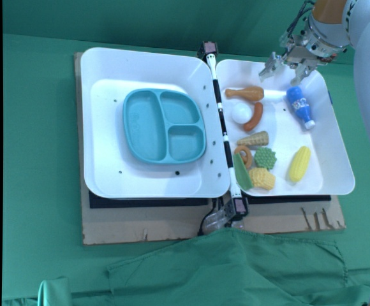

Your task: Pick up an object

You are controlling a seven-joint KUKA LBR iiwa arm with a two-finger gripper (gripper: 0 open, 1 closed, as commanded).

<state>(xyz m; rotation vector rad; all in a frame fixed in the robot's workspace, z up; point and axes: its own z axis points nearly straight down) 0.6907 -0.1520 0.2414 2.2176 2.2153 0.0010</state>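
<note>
Camera view looks down on 2 white bins side by side on a green bench, and the arm (369, 69) comes in from the right edge, its grey link running up that side to an orange band just above the wrist at the top right corner. The wrist bends toward the left and down, so the gripper (286, 69) hangs over the far edge of the right bin (339, 171), above its top rim. Its 2 fingers (269, 67) are spread wide apart with nothing between them. Just beside the gripper, toward the near side, a blue bottle (299, 106) with a white cap lies tilted near the right bin's far right corner. A chicken drumstick (245, 94) lies near the far left corner of that bin, with a white egg (241, 112) and a sausage (254, 116) next to it. Toward the left wall sit an ice-cream cone (254, 139), a pretzel (243, 153), a green leafy piece (265, 158) and a yellow pineapple chunk (262, 178). A corn cob (299, 164) lies apart from these, nearer the near right corner. The left bin (102, 69) carries a teal divided plate (164, 125) with 3 compartments, set around its middle.
</note>
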